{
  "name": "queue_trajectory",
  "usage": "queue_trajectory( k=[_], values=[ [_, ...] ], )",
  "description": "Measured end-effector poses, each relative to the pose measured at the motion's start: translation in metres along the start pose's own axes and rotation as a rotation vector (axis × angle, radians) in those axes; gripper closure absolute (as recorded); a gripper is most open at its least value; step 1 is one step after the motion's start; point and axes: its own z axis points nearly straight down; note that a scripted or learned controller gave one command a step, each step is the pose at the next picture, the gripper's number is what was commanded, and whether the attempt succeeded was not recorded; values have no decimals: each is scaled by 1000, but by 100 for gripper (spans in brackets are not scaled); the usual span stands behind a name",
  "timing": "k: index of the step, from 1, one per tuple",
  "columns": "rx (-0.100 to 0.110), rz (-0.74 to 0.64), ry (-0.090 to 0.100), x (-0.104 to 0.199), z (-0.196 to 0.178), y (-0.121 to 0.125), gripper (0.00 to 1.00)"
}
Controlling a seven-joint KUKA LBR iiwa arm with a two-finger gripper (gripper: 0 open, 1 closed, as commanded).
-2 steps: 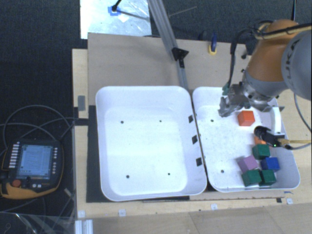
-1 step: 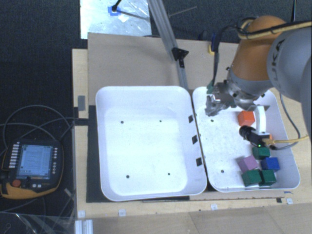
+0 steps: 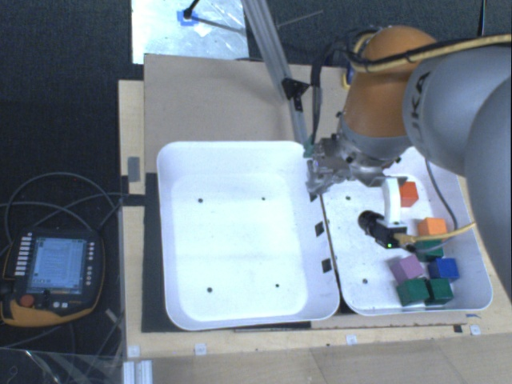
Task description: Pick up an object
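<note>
Grey arm with its orange band is reaching in from the right, its end effector hovering over the rim between the left bin and right bin; I cannot tell its opening. Orange block, purple block, blue block and green blocks are lying clustered in the right bin's near right corner

We looked down from one fixed camera above the bench, at a slant and from some height, taking in both white bins whole; the arm entered from our right.
</note>
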Motion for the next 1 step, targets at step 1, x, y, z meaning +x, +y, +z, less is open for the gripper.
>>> queue_trajectory(
  k=[1],
  values=[
    [-1, 1, 0, 52, -11, -8, 100]
  ],
)
